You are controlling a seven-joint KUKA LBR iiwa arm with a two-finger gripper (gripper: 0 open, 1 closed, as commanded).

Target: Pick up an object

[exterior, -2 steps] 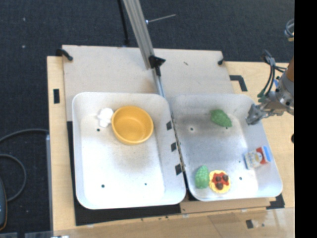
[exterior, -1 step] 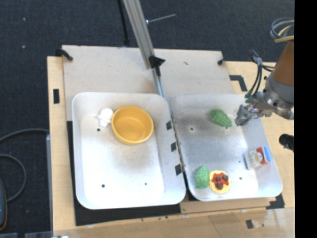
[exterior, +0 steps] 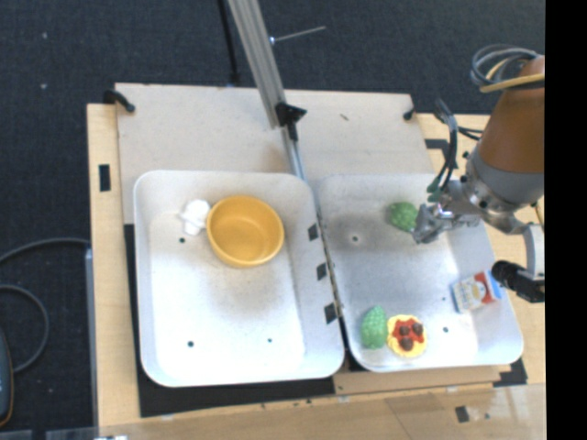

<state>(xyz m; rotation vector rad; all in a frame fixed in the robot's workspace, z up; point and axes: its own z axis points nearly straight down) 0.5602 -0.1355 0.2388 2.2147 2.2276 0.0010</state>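
Observation:
My gripper (exterior: 425, 227) hangs low over the right bin (exterior: 394, 273), just right of a small round green object (exterior: 401, 214) in the bin's upper part. It sits beside that object; whether it touches it I cannot tell. Near the bin's front edge lie a green leafy toy (exterior: 373, 326) and a yellow disc with red and dark spots (exterior: 407, 335). A small red, white and blue packet (exterior: 475, 291) rests at the bin's right side. The left bin (exterior: 229, 337) holds a yellow bowl (exterior: 244, 230) and a small white object (exterior: 193, 215).
A slanted metal pole (exterior: 261, 58) rises from the back of the bench between the bins. Black clips (exterior: 324, 273) mark the seam where the bins meet. Cables (exterior: 500, 62) loop above the arm's orange band at the right.

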